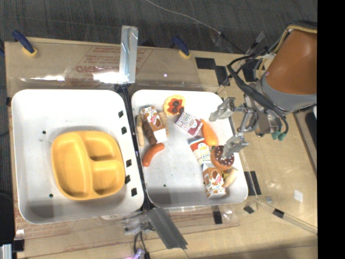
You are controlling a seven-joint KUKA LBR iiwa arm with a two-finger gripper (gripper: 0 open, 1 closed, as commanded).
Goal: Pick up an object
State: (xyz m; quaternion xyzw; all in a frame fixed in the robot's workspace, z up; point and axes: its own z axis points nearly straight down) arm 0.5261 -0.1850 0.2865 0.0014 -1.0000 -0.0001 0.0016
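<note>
The desk (280, 171) carried two white bins side by side. The left bin (32, 117) held one yellow divided tray (86, 163). The right bin (178, 185) held the toy food, crowded toward its 3 o'clock side. The single arm (294, 63) reached in from 3 o'clock, and its fingers (229, 127) stood well apart over the bin's right rim, one tip near 12 o'clock and one near 6, with nothing between them.

Counted: four small printed cartons, at (152, 120), (187, 122), (202, 152) and (214, 181); one carrot (209, 133); one sausage (153, 153); one round pizza piece (174, 105); one chocolate doughnut (220, 156).

The likeliest target looked to be the carrot, lying just at 9 o'clock of the open gap. Its long axis ran from about 11 o'clock to 5 o'clock, roughly along the line joining the two tips rather than across it. The doughnut sat just beside the lower tip, at about 8 o'clock of it. A wrist turn before closing seemed called for.
</note>
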